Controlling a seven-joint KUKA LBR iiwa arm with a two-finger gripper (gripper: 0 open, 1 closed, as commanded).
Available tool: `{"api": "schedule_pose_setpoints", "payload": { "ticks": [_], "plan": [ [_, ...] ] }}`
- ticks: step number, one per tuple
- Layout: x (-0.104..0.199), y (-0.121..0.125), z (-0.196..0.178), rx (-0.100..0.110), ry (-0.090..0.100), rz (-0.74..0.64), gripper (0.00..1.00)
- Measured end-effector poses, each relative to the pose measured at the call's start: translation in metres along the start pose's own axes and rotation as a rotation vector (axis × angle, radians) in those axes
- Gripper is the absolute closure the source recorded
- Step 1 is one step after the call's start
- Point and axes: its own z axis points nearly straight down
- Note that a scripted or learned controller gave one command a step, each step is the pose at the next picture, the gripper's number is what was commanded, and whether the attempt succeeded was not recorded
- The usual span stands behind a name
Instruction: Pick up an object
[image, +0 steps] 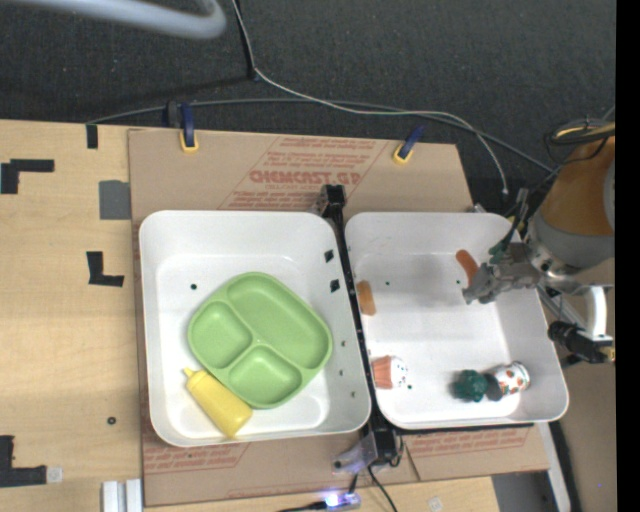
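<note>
Starting at the near edge of the tabletop (60, 300): in the left bin (160, 240), a yellow bottle (218, 402) lying on its side in the front corner, right against the rim of a green divided plate (260, 338) just behind it. In the right bin (420, 235), along the front wall — a dark green toy (468, 385) touching a white cup with red spots (512, 378), and, well apart to the left, a small orange-and-white piece (388, 372). Farther back, a short orange stick (366, 297) close to the wall between the bins. Farther still, toward that bin's right side, the hand (483, 283) low over the bin floor, with a reddish-orange piece (466, 263) just beside it — impossible to tell how far open, or whether gripping anything. Behind the hand, the grey arm with its orange band (580, 190). Beyond both bins, brown cardboard (300, 165) and a black cable (330, 95).
</note>
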Motion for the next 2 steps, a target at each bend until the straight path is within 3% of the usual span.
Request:
{"api": "schedule_pose_setpoints", "payload": {
  "ticks": [2],
  "plan": [
    [-0.003,0.007,-0.108,-0.004,-0.002,-0.001,1.00]
  ]
}}
